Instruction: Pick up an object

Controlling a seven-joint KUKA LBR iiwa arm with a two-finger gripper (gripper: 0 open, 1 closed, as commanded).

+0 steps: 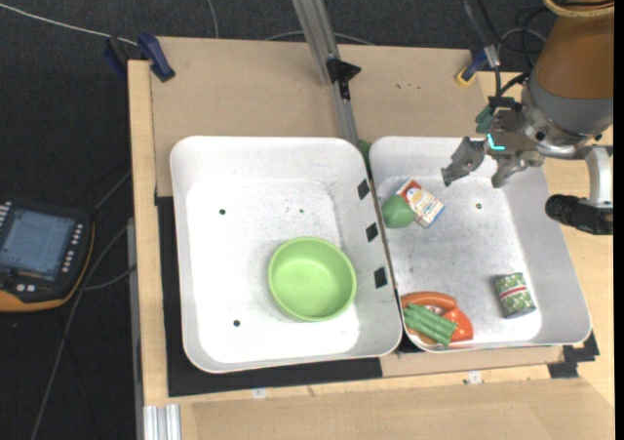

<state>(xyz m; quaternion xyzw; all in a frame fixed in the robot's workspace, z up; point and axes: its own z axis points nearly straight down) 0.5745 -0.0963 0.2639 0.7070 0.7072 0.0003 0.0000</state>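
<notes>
We look down on a tan wooden bench over dark carpet, with cables trailing at the top and a teach pendant lying off the bench at nine o'clock. Two shallow white bins sit side by side. The left bin holds a green bowl toward its five o'clock corner. The right bin holds the candidates: a small carton with a green object touching it near the bin's ten o'clock side, a small green-labelled can at four o'clock, and a red-and-green vegetable toy at the seven o'clock rim.

The gripper hangs over the right bin's twelve o'clock area, its two dark fingers spread apart and released, with nothing between them. We judge this to be the approach step: no object is grasped or lifted yet.

The carton and green object lie nearest, toward eight o'clock from the gripper. For the next move we would want the arm to shift that way, centre the spread fingers over one item, descend and close. The two touching items could foul a clean grasp, since a finger may land on the seam between them; the can, standing well apart, looks like the simpler target.
</notes>
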